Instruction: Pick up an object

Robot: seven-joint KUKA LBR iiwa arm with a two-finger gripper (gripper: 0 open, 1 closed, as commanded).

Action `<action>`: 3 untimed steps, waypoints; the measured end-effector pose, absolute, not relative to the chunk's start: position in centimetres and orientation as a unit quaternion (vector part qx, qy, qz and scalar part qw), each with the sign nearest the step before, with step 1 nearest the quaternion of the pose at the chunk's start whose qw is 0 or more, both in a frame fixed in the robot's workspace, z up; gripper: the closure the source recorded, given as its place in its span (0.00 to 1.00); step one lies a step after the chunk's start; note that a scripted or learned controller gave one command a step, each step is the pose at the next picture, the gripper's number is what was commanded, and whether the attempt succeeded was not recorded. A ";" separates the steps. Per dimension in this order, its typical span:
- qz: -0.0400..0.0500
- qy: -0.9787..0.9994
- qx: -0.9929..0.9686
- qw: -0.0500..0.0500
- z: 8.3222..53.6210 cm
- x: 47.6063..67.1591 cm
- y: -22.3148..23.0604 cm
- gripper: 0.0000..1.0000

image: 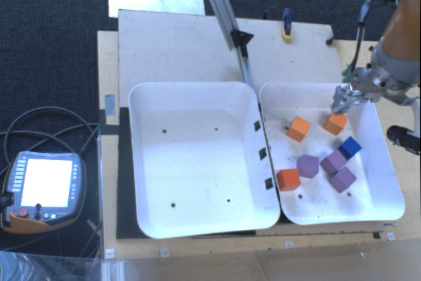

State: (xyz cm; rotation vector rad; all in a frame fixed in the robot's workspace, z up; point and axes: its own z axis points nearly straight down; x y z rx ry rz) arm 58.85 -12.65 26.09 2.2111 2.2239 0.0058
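A single fixed camera looks down on me from above the counter [197,49], tilted at a slant so both white bins lie side by side across the middle of its frame, the left bin [197,154] toward nine o'clock and the right bin [375,161] toward three. It sits far enough back to take in the whole counter, dark floor around it, and a teach pendant [43,191] at eight o'clock. My arm [398,43] enters at two o'clock.
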 end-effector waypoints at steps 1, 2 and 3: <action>0.001 0.711 0.703 0.000 25.0 59.1 -7.0 1.00; 0.001 0.711 0.703 0.000 23.6 60.1 -1.8 1.00; 0.002 0.711 0.703 0.000 23.6 61.3 4.6 1.00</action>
